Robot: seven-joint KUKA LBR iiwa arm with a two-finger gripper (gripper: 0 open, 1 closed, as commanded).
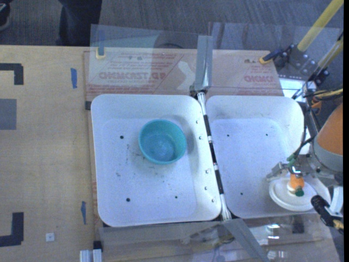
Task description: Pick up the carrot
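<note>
At lower right of the frame I see the gripper (pixel 295 174) directly over a small orange carrot (pixel 296 183) on a white plate (pixel 279 194); its long axis is unclear, finger state I cannot tell

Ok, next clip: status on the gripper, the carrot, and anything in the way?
Gripper low over right bin, near corner. Carrot on white plate directly beneath it; grasp not confirmed. Teal bowl in left bin, no obstruction.
</note>
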